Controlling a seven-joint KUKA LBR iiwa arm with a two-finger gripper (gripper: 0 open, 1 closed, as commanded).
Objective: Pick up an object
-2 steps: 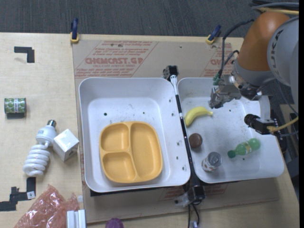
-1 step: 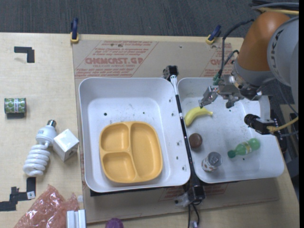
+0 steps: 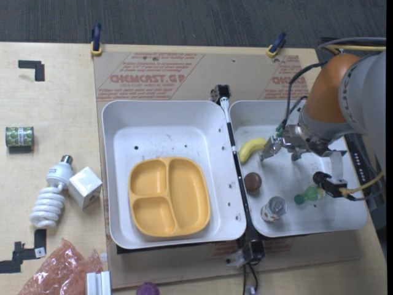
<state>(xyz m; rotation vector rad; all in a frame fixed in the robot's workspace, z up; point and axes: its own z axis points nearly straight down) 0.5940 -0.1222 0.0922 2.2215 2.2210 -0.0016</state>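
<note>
Camera view, looking down at a slant on two white bins side by side. Left bin [image 3: 116, 165] w/ a yellow divided plate [image 3: 169, 196], three compartments, flat on the floor, nothing in them. Right bin [image 3: 245, 112] w/ the pickable stuff: banana [image 3: 250, 148] near the left wall, brown ball [image 3: 252, 180] just below it, small can [image 3: 274, 208] lower down toward the front edge, green item [image 3: 309, 195] to the right of the can, partly behind a black cable end.

Arm [image 3: 344, 97] in from the right, grey w/ orange band, wrist over the right bin. Claw [image 3: 277, 145] low over the bin floor, just right of the banana, close but apparently not touching. Can't tell how far open, metal parts too small and cluttered. Nothing visibly between the tips, so no hold on anything.

Outside the bins, on the bench at left: spiral bulb [image 3: 50, 196], white cube [image 3: 85, 186] touching it, green-labelled roll [image 3: 19, 137], pinkish mesh bag [image 3: 58, 269] at bottom edge.

Progress, as a judgement: early. Approach looks done, aimed at the banana most likely. Grasp not yet made, lift not yet done. All four items resting on the bin floor. Left to do: close on one item, raise it clear. Risk: banana close to the wall, awkward for the tips.
</note>
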